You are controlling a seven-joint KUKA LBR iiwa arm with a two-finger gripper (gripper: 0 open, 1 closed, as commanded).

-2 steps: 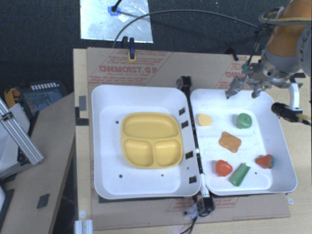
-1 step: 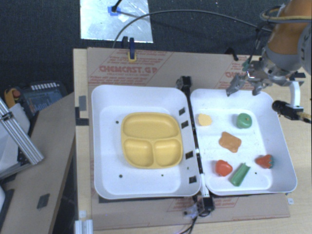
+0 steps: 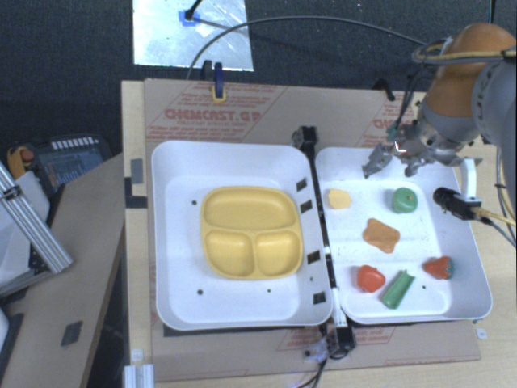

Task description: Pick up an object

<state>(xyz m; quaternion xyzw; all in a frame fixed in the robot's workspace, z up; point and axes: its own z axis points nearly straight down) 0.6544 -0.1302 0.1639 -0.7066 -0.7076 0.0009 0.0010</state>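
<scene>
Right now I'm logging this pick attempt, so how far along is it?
Nothing looks picked yet. The gripper hangs open over the back of the right bin, with nothing between its fingers. The green ball, yellow piece, orange piece and the others lie in the bin. Left: descend, close on one, lift.

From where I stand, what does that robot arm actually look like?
The arm is grey with a rounded orange band near the wrist. Thin cables loop around it. At its tip sits a small metal gripper with two fingers.
</scene>
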